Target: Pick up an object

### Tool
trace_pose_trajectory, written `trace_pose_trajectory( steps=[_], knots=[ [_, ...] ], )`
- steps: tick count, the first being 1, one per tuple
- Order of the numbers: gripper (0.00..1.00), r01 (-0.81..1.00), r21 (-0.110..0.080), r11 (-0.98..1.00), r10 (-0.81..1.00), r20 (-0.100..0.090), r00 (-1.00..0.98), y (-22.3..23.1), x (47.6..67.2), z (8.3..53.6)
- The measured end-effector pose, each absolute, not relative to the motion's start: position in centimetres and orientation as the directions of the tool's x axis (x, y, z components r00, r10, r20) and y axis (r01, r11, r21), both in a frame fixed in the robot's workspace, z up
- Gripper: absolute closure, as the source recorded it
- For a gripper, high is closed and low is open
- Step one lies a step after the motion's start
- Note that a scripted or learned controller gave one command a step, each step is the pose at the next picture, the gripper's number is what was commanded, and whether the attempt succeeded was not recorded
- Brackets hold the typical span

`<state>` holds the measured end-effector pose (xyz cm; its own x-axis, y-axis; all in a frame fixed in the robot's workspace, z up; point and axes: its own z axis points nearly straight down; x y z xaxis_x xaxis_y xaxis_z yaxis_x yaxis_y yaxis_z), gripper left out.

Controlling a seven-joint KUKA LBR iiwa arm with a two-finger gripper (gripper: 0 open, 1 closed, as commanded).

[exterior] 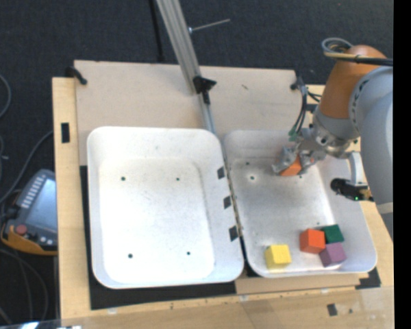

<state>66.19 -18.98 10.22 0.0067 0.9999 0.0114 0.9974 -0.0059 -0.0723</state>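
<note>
My gripper (290, 162) hangs over the far part of the right bin (281, 204), below the arm's orange band. A small orange block (292, 169) shows between its fingers, lifted a little off the bin floor, and the gripper is shut on it. In the bin's near right corner lie a yellow block (277, 254), a second orange block (312, 240), a green block (333, 234) and a purple block (332, 253), the last three touching one another.
The left bin (157, 204) stands beside the right one, with black clips along their shared edge. A slanted metal rail (185, 46) rises at the back. A teach pendant (34, 211) and cables lie off the bench at left.
</note>
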Motion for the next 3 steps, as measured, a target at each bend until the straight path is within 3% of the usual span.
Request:
trace_pose_trajectory(
  steps=[1,2,3],
  knots=[
    [1.00,1.000,-0.003,0.002,1.000,0.002,-0.002,-12.0,60.1,9.7],
    [1.00,1.000,0.008,0.009,1.000,0.003,-0.009,-2.3,57.6,20.1],
    [1.00,1.000,0.004,0.007,1.000,0.001,-0.007,1.0,63.7,19.7]
  ],
)
